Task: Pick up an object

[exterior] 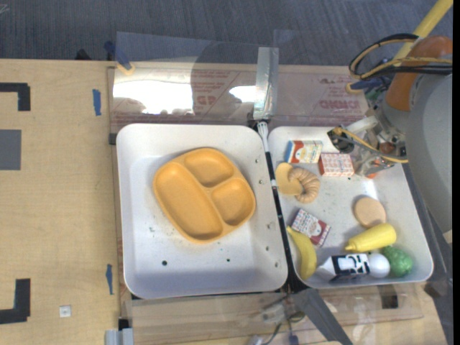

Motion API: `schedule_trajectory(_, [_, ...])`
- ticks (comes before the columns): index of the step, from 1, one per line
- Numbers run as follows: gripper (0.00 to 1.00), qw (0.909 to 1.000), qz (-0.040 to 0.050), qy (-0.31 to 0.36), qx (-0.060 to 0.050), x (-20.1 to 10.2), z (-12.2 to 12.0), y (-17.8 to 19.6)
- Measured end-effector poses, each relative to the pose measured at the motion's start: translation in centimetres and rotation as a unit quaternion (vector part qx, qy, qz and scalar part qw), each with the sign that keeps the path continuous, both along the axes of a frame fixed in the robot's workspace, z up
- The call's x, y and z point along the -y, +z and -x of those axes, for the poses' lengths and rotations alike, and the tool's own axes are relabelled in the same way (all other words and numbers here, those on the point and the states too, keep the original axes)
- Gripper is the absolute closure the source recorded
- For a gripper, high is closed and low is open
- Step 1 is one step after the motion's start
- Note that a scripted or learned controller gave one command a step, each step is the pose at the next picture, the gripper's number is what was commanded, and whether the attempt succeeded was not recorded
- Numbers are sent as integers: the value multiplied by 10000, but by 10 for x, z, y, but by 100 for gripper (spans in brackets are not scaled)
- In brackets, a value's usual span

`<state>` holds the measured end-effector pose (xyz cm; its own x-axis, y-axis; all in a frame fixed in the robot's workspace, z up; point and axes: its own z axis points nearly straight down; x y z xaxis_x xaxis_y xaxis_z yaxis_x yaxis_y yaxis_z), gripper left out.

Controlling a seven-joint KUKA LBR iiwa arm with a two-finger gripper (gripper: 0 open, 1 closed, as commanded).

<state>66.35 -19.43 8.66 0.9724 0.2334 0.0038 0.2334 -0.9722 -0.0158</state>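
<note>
A pale wooden worktop (50, 214) marked with black tape corners and blue tape strips stands on dark grey carpet (215, 9); a clear plastic screen (194, 85) catches overhead glare.

A light wooden bench (50, 214) is seen from above, and two shallow white bins are set on it side by side, their inner edges touching. The left bin (136, 257) is placed near the middle of the bench, and the right bin (338, 207) is placed just beside it toward the right. Black tape marks (16, 95) are stuck to the bench surface at the left, and short blue tape strips (96, 101) are fixed near the left bin. A clear plastic sheet (187, 85) is laid behind the bins.
</note>
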Motion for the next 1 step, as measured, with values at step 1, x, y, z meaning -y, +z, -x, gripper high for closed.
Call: schedule_trajectory(1, [100,9986,80,529,21,27,7,56])
